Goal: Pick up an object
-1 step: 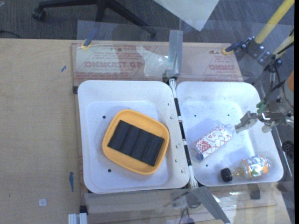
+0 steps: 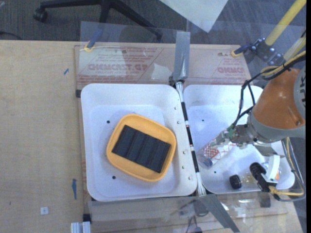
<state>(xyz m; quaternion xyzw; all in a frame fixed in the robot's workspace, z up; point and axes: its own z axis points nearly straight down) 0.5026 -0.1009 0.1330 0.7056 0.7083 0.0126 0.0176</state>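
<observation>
Both bins (image 2: 97, 106) are plain white, the dish (image 2: 141, 147) is yellow-orange with a black ribbed inset, and the little packet (image 2: 216, 152) has a red-and-white check pattern.

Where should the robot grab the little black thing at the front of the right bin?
Probably from straight above, pinching across its narrow middle. The small black piece lies flat and alone on the floor of the right bin, close to the front wall, so a sideways approach looks blocked. The end effector sits behind it.

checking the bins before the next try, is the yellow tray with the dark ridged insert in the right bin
No, the yellow plastic tray with the dark ridged insert lies in the left shallow white bin, across the divider from the right white bin.
</observation>
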